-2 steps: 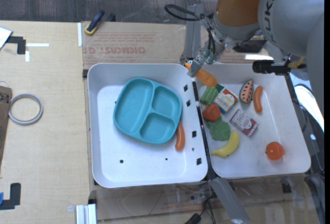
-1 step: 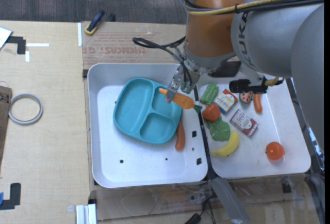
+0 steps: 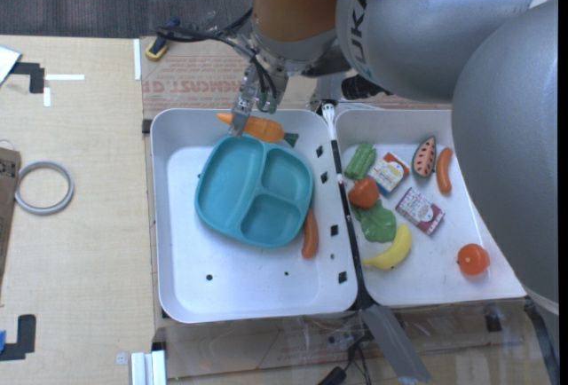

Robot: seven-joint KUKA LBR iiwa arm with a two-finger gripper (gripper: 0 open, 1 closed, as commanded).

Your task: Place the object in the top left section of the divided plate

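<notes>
A teal divided plate [image 3: 256, 194] lies tilted in the left white bin [image 3: 177, 286], with three sections showing. An orange carrot [image 3: 263, 129] with a green top lies along the plate's far rim, by the bin's back wall. My gripper [image 3: 249, 114] reaches down from the orange-banded wrist right onto the carrot's thin left end. Its tip overlaps the carrot, and the grip itself is hidden from this angle.
A small sausage [image 3: 310, 236] lies against the plate's right rim. The right bin [image 3: 444, 281] holds several toy foods: a banana [image 3: 391, 252], a tomato [image 3: 363, 192], an orange ball [image 3: 473, 259], a watermelon slice [image 3: 424, 157] and cartons. A tape roll [image 3: 40, 186] sits on the bench at left.
</notes>
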